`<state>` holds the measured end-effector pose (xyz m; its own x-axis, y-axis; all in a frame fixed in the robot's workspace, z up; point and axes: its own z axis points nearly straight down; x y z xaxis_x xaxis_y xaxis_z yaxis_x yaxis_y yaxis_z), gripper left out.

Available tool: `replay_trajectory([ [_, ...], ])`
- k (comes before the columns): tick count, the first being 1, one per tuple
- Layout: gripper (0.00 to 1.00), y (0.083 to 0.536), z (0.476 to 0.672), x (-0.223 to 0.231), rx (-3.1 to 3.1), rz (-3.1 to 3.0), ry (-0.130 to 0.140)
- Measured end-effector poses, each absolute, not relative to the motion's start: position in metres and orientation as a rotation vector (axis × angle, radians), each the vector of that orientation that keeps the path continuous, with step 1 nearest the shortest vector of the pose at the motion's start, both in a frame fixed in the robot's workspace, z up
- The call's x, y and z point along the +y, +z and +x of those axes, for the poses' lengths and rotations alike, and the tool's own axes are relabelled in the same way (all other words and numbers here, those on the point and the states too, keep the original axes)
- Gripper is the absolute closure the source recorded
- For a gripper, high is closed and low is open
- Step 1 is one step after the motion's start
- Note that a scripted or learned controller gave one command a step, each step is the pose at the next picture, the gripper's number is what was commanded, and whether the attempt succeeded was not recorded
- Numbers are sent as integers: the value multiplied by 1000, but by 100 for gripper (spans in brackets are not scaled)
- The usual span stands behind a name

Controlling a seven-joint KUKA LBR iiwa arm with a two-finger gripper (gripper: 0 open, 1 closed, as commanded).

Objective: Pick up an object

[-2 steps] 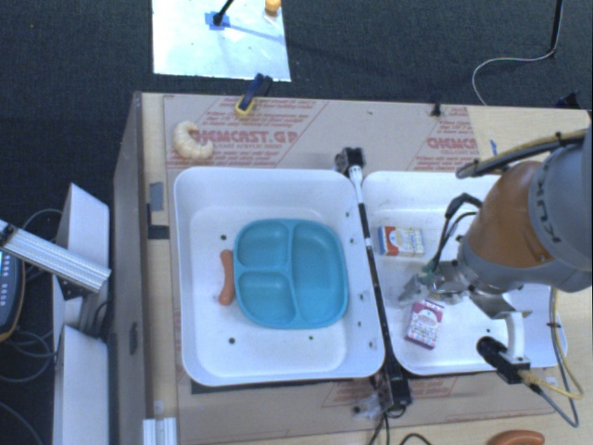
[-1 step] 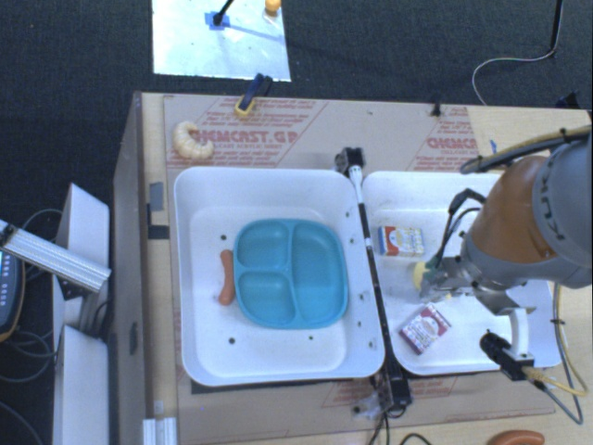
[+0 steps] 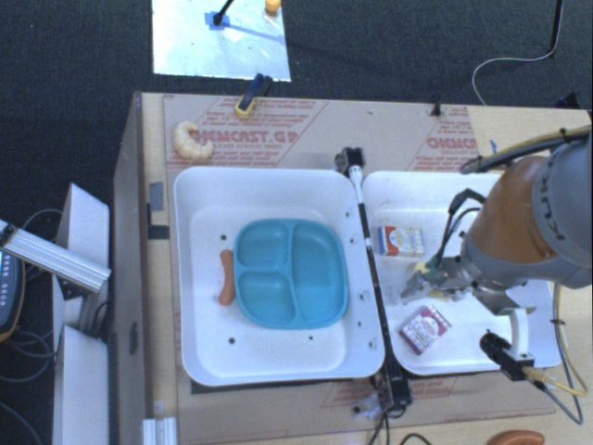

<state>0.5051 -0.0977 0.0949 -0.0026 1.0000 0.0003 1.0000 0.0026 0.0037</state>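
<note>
The gripper (image 3: 422, 281) is hanging low in the right bin (image 3: 435, 364), between a small white-and-red carton (image 3: 399, 240) lying flat with its long axis left to right and a glossy maroon packet (image 3: 424, 328) tilted diagonally. Whether it is gripping anything cannot be told. In the left bin (image 3: 199, 239), a smooth teal divided plate (image 3: 291, 273) is sitting beside an upright-pointing orange sausage (image 3: 226, 277).

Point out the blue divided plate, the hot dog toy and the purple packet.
blue divided plate (image 3: 291, 273), camera view, centre divider.
hot dog toy (image 3: 226, 277), camera view, mid-length.
purple packet (image 3: 424, 328), camera view, top face.
</note>
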Motion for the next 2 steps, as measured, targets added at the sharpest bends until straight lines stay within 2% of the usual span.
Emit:
replay_trajectory([
  [1, 0, 85, 598, -91, 2225, 2215, 2],
  [2, 0, 85, 640, -83, 2226, 2214, 3],
])
